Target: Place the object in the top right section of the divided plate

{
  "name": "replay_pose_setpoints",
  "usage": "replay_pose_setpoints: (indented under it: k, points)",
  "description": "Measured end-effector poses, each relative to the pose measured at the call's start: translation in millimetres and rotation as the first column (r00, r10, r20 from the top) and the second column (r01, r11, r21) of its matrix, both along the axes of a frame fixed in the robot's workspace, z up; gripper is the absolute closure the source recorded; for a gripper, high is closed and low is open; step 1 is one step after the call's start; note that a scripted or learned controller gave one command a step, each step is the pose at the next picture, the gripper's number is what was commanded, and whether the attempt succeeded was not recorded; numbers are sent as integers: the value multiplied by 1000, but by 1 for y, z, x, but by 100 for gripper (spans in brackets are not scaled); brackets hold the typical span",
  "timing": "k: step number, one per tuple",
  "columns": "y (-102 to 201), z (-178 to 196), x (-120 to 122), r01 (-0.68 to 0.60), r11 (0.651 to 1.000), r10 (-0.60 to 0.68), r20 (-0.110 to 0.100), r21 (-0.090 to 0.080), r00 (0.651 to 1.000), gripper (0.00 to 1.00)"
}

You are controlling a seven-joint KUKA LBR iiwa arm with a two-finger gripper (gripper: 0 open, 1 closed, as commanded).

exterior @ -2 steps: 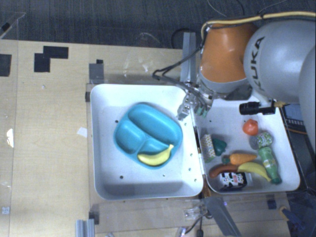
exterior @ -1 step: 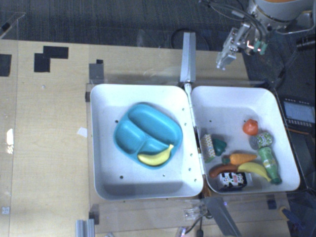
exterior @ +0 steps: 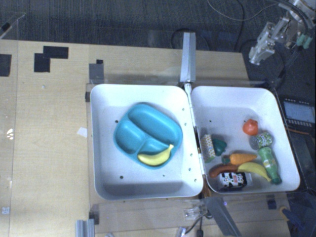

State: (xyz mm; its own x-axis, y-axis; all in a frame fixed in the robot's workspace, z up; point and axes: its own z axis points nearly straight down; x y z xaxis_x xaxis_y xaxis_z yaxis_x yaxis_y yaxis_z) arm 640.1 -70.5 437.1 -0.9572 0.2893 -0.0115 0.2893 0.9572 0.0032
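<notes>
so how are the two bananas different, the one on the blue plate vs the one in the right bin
The plate banana lies on the blue divided plate in the left bin, apart from other objects; the bin banana lies in the right bin, crowded among other toy foods. The plate banana's ends curve upward in the view, while the bin banana's arch points upward with its ends down. Both are yellow and similar in size.

A robotics lab: two white bins (exterior: 143, 189) sit on a wooden bench (exterior: 44, 132), with loose cables (exterior: 232, 6) beyond the bins over dark floor.
</notes>
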Motion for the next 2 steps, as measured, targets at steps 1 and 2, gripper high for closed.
replay_pose_setpoints:
  k: [1,2]
  points:
    - [0,0,0,-1,1000,1,0,0,1000,0]
    - [1,12,2,-4,1000,4,11,-1,1000,100]
